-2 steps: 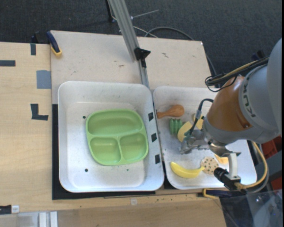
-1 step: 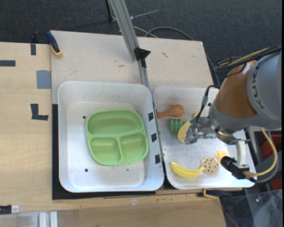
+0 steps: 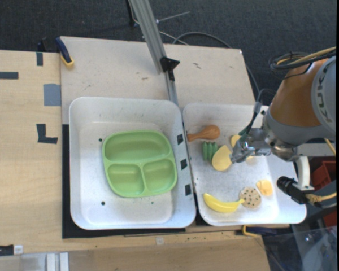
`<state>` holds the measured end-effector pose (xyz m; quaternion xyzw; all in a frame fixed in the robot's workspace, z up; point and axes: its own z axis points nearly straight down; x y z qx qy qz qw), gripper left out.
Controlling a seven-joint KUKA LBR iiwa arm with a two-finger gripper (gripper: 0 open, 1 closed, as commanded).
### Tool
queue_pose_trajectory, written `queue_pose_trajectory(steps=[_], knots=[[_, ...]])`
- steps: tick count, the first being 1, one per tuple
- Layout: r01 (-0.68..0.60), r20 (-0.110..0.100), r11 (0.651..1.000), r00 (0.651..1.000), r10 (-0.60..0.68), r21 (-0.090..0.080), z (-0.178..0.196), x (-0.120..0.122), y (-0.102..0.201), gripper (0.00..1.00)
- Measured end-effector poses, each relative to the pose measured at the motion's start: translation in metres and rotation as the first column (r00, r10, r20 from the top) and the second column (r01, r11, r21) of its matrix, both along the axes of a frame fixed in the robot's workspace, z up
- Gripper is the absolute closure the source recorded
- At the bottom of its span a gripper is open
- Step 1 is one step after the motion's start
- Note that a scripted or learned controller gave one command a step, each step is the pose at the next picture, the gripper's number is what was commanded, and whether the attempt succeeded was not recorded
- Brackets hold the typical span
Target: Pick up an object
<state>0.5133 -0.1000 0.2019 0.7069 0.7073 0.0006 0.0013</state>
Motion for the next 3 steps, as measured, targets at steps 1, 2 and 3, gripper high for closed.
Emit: queue_pose_trajectory(steps=[1,2,3], knots=[[-0.002,0.001,1.0,1.0,0.002,0.0,0.049,0.01,0.002,1.0],[-0.001,-0.001,1.0,1.0,0.001,0.001,0.073,0.011,0.002,1.0],[-0.007,-0.005,1.0,1.0,0.007,0.003,0.061,0.019,0.065,1.0]])
